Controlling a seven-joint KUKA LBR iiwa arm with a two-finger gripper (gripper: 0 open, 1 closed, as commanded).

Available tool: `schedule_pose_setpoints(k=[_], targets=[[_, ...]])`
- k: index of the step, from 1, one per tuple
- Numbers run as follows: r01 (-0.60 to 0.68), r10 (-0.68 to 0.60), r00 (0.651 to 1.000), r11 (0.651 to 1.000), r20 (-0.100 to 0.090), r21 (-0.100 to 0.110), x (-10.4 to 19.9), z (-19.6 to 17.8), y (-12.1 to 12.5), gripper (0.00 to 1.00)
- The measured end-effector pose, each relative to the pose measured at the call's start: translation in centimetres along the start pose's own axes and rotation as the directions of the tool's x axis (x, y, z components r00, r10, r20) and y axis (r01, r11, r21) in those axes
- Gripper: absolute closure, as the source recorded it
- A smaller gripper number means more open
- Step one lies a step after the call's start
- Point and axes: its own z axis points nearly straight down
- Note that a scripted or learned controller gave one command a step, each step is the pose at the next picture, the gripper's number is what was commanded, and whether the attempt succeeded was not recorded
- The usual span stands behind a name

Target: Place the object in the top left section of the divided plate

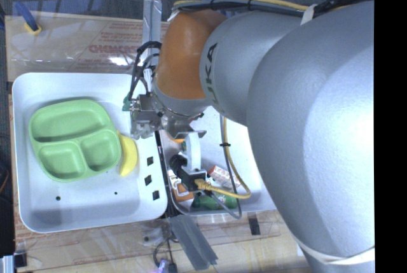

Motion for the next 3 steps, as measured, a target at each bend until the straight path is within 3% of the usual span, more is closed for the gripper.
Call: schedule_pose_setpoints(k=[1,2,3], targets=[[-0.171,0.171,0.985,0.985,-0.003,-0.006,3.4,-6.1,-3.3,1.0],[-0.173,0.173,0.985,0.985,-0.003,-0.006,2.4,-8.0,-5.3,1.0],[-0.193,0.193,0.981,0.981,-0.003,-0.006,0.1,-13.8,-3.1,1.0]])
